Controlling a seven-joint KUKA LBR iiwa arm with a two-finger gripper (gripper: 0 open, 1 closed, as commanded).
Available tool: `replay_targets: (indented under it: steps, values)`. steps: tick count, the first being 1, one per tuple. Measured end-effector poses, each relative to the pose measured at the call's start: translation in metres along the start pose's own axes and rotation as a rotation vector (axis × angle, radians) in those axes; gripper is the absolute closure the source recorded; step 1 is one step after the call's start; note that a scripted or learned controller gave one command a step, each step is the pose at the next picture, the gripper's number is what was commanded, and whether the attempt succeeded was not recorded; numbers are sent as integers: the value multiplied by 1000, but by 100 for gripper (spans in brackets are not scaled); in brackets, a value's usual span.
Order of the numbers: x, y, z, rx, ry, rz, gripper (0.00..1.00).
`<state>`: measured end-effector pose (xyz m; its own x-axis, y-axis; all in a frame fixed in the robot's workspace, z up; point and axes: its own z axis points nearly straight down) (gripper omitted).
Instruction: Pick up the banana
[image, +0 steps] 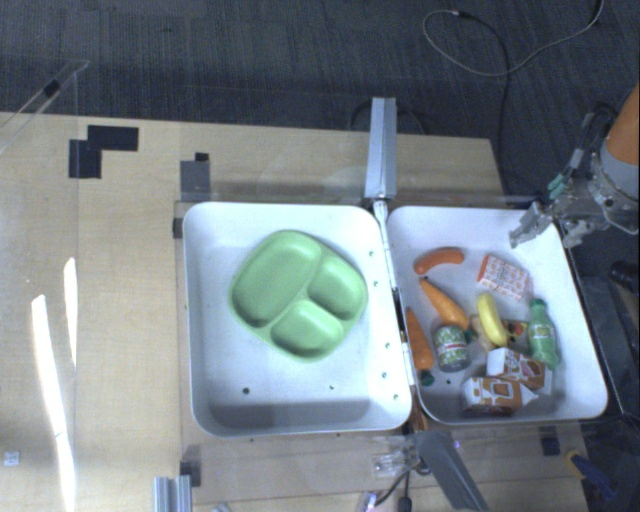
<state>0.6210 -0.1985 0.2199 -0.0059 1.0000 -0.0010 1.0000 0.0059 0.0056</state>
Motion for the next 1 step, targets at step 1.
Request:
replay_targets:
  steps: [1]
  values:
    - [-6, -27, 128, -2, 0, -278, 0]
